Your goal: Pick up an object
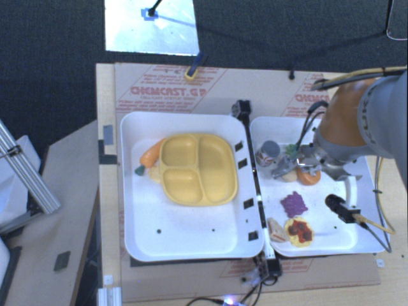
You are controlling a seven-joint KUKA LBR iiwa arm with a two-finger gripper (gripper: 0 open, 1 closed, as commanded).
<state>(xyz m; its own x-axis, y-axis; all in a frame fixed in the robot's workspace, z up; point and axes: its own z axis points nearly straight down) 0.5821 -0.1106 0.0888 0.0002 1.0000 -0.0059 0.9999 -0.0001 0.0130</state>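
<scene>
as the view is read from left to right, the left bin [137, 234] comes first: it holds a yellow divided plate [194, 169] lying flat near its middle, with a toy carrot [150, 153] tucked against the plate's left rim, its green end pointing toward the bin's left wall. a black divider strip [250, 171] runs between the two bins, where their walls meet. the right bin [319, 244] carries the loose pieces from which one is presumably to be picked: a small grey cup [270, 150] near its left wall, a purple toy cluster [294, 203] near the middle, and toward the near edge a pizza slice with red toppings [298, 231] beside a small sandwich wedge [276, 230]. an orange round piece [309, 176] lies just under the wrist, and it seems the likeliest target, since the tool stands almost on it. the gripper [294, 164] is low in the right bin, between the grey cup and the orange round piece; its metal parts blur together at this slant, so whether it is apart, together or clamped on anything cannot be told. the arm [360, 116] reaches across the bin's right wall from the right, its orange band above the wrist, which keeps the left bin free of it. judged from this, the pick is at the descent or grasp stage, with nothing seen lifted.
</scene>
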